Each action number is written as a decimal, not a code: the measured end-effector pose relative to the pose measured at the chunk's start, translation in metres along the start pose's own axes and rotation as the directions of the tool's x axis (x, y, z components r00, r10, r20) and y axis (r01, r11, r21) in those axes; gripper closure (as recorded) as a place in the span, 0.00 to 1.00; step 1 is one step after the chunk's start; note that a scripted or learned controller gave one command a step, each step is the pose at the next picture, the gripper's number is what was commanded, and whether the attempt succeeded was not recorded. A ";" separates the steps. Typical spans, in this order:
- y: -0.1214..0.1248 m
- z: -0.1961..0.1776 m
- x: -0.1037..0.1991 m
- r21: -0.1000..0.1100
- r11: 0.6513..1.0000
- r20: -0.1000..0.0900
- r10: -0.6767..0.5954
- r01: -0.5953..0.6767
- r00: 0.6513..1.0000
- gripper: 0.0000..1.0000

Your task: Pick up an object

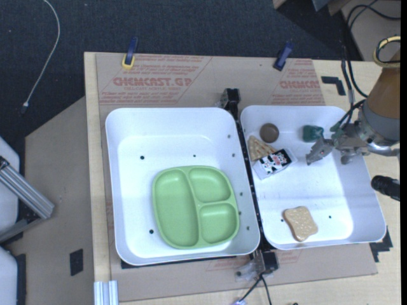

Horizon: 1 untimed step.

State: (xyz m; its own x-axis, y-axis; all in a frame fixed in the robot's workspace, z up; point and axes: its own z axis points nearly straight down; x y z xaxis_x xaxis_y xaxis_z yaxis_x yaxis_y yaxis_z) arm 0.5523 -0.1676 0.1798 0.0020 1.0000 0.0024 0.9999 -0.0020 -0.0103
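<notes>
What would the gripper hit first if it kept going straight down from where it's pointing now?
Most likely the bare white floor of the right bin. The gripper hangs over the bin's upper right part, with the small teal object just up and to its left, seemingly off its line. Depth is hard to judge from this one slanted view.

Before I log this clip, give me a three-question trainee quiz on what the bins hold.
1. True or false: the green divided plate lies in the left bin.
2. Which thing lies nearest the gripper? A) teal object B) toast-shaped piece C) brown round object
3. Fill in: the black-and-white patterned item sits near the right bin's ____ wall.

Key: 1 true; 2 A; 3 left.
</notes>
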 end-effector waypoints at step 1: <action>0.003 -0.005 0.000 -0.010 1.000 0.002 -0.002 0.002 1.000 0.00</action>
State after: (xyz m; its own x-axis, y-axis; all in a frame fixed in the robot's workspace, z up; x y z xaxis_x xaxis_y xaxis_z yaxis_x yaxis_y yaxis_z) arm 0.5550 -0.1676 0.1847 -0.0003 1.0000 0.0003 1.0000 0.0003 -0.0003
